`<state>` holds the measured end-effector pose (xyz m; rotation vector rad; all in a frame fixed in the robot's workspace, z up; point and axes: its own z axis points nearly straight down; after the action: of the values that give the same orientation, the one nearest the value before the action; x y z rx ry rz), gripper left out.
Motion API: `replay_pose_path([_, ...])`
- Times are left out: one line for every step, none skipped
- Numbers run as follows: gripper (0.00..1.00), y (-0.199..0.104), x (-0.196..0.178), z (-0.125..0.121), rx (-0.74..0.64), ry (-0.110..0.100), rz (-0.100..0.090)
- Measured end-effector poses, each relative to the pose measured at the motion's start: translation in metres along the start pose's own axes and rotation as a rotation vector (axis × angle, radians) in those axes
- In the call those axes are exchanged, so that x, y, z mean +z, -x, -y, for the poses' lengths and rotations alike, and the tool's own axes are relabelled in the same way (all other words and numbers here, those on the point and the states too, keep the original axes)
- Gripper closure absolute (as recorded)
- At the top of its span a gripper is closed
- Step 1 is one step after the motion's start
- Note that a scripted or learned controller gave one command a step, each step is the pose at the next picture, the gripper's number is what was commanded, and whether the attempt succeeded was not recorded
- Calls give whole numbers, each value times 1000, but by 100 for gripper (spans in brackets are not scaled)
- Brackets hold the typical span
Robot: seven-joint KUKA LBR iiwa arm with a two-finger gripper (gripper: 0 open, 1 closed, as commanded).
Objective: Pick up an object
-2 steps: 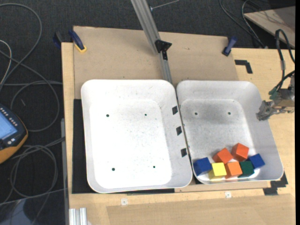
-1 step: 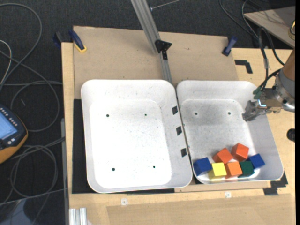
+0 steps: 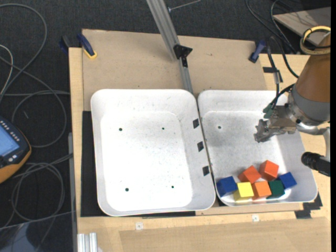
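Several small blocks lie bunched in the near right corner of the right bin (image 3: 231,114): a blue block (image 3: 226,185), a yellow block (image 3: 244,190), an orange block (image 3: 250,174), a second orange block (image 3: 261,189), a red-orange block (image 3: 270,168), a green block (image 3: 275,187) and another blue block (image 3: 287,180). My gripper (image 3: 262,134) hangs over the right half of that bin, beyond the blocks and apart from them. Nothing shows between its fingers.
The left bin (image 3: 105,140) stands beside the right one, with black clips along the shared rim. A metal rail (image 3: 168,30) slants down from the top to the bins' junction. Cables and a handheld pendant (image 3: 10,148) lie off the bench at left.
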<state>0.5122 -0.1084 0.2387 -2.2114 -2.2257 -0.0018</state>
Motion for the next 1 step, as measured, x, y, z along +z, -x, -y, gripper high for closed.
replay_pose_path([100,-59,-9,7,-1,1,0])
